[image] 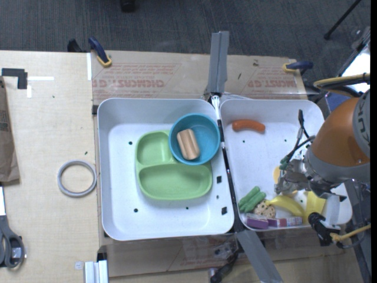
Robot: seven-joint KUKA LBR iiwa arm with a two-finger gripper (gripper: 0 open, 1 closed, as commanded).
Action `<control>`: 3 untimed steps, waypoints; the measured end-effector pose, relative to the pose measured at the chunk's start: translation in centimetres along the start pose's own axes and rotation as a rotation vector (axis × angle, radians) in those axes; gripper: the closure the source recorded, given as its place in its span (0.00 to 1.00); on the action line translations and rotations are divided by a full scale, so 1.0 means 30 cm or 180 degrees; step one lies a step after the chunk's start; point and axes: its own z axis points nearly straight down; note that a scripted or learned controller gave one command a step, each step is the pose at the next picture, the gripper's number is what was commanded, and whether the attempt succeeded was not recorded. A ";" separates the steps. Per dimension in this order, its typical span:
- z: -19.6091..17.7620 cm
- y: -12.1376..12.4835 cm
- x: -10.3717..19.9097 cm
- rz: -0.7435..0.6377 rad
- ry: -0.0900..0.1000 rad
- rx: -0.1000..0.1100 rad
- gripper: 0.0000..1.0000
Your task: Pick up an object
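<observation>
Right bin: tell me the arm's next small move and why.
Probably a short descent straight down. The hand sits low in the right bin, directly above the banana, with green beans and a cookie beside it. I can't see anything between its fingers, so nothing looks grasped yet.

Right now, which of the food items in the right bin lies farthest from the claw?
The orange sausage. It lies alone near the far wall of the right bin, while the banana, green beans and other food cluster beside the claw at the near end.
</observation>
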 end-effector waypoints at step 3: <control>-0.145 0.253 -0.221 -0.0678 -0.0006 0.0001 0.00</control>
